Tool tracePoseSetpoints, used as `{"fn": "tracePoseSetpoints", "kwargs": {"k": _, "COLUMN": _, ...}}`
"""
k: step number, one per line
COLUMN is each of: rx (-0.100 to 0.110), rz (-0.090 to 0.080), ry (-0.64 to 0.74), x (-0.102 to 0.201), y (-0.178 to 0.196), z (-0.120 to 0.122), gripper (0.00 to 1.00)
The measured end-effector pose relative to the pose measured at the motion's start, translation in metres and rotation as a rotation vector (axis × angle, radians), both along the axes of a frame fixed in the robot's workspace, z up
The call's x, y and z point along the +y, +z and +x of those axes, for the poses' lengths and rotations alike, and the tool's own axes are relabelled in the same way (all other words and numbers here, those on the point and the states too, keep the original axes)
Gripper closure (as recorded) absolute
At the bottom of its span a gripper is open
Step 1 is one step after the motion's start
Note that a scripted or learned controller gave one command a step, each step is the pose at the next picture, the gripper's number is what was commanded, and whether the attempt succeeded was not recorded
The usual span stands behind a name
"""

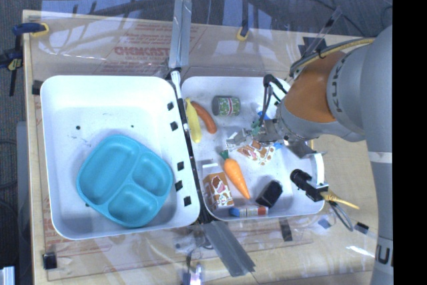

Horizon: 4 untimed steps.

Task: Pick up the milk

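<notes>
Arm (347,90) reaches over the right bin (303,207); left bin (60,103) holds a blue plate (123,180). Milk carton (257,151) lies mid right bin, just right of the carrot (235,178). Tool (270,132) sits at the carton's upper edge; grip state: cannot tell.

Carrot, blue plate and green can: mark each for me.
carrot (235,177), camera view, middle of its orange body.
blue plate (124,178), camera view, central divider ridge.
green can (227,105), camera view, its labelled side.
</notes>
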State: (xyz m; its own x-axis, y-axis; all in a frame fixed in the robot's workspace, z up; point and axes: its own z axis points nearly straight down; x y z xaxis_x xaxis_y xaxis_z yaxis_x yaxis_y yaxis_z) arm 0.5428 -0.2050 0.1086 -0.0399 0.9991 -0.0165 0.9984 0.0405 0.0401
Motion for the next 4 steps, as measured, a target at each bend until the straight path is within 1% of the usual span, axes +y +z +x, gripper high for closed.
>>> {"fn": "tracePoseSetpoints", "kwargs": {"k": 1, "rx": 0.005, "rz": 0.016, "ry": -0.22, "x": -0.004, "y": -0.001, "z": 0.009, "gripper": 0.0}}
{"fn": "tracePoseSetpoints", "kwargs": {"k": 2, "rx": -0.004, "rz": 0.008, "ry": -0.221, "x": -0.009, "y": 0.015, "z": 0.011, "gripper": 1.0}}
{"fn": "tracePoseSetpoints", "kwargs": {"k": 3, "rx": -0.002, "rz": 0.008, "ry": -0.22, "x": -0.009, "y": 0.014, "z": 0.01, "gripper": 0.0}}
{"fn": "tracePoseSetpoints", "kwargs": {"k": 4, "rx": 0.001, "rz": 0.004, "ry": -0.157, "x": -0.003, "y": -0.001, "z": -0.024, "gripper": 0.0}}
